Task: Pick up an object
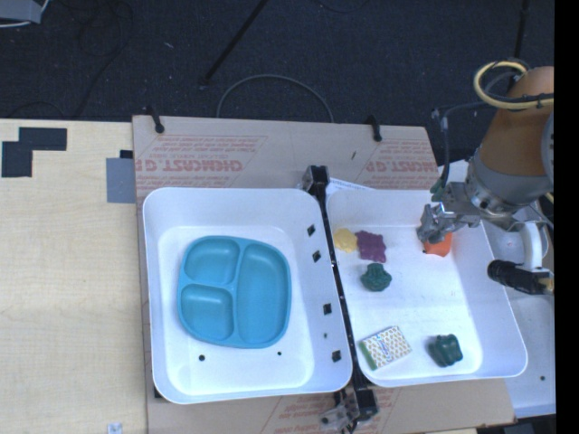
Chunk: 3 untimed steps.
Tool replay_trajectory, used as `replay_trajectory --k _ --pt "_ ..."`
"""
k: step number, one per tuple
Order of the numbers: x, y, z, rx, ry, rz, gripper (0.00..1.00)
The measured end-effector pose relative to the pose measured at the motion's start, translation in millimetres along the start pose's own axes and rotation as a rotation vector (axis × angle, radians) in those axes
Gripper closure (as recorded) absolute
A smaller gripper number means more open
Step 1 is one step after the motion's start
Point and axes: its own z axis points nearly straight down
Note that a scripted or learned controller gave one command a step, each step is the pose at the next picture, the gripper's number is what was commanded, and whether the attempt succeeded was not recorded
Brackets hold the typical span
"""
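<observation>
Orange object (pixel 440 247) lies in the right bin (pixel 493 351), far-right part, by the right wall. Gripper (pixel 433 228) directly over it, touching or nearly so; finger spread cannot be told, nor whether the object sits between them. Grey arm (pixel 511 165) enters from the right.

Same bin, left of the gripper: yellow piece (pixel 345 239) touching a purple piece (pixel 371 245); dark green lump (pixel 376 278) just nearer. Near edge: patterned pad (pixel 385 346), tilted, and a green block (pixel 445 350).

Left bin (pixel 163 333) holds a blue divided tray (pixel 235 290), three compartments.
</observation>
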Motion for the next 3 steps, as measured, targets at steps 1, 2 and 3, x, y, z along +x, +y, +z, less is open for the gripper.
replay_trajectory --k 1,2,3 --pt "-1 1 -37 0.000 0.000 -0.007 1.00" --pt "43 -11 -30 0.006 0.002 -0.011 1.00" --pt "104 -20 -23 0.007 0.003 -0.012 1.00"
